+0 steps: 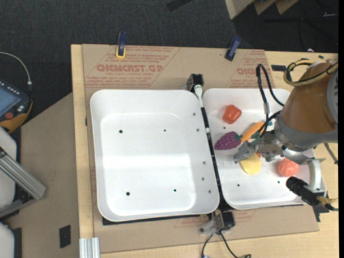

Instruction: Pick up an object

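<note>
The right bin holds several toy foods: a red-orange pepper at the back, a purple grape bunch near the divider, an orange carrot, a yellow lemon-like piece and a red-pink fruit. My gripper hangs low over the middle of this bin, its grey fingers right above the yellow piece and beside the carrot's lower end. The arm's grey wrist and orange band cover the bin's right side.
The left bin lies beside the right one, split by a black hinge strip. Blue and yellow clamps pin the cardboard at the back. Black cables trail over the right bin's back edge.
</note>
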Available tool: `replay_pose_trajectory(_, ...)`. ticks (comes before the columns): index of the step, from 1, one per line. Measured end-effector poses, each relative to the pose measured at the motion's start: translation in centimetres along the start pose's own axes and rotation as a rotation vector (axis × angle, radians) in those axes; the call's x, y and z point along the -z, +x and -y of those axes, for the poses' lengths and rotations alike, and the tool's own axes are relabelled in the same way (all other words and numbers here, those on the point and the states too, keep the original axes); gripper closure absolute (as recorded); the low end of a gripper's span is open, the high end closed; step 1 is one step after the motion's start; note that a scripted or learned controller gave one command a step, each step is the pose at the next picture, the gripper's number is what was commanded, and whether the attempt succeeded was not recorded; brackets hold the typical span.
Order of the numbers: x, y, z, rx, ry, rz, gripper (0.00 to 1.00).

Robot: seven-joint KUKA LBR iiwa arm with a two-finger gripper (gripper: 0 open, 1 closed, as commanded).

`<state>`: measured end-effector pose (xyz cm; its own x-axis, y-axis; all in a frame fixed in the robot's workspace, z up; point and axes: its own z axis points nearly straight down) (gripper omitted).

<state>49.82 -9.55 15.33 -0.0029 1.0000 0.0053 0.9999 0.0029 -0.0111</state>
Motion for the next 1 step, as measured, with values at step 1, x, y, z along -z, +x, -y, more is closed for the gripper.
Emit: replay_pose_trajectory(1,-7.21,-1.39,-2.59,-0.004,-0.008,0.004,0.0)
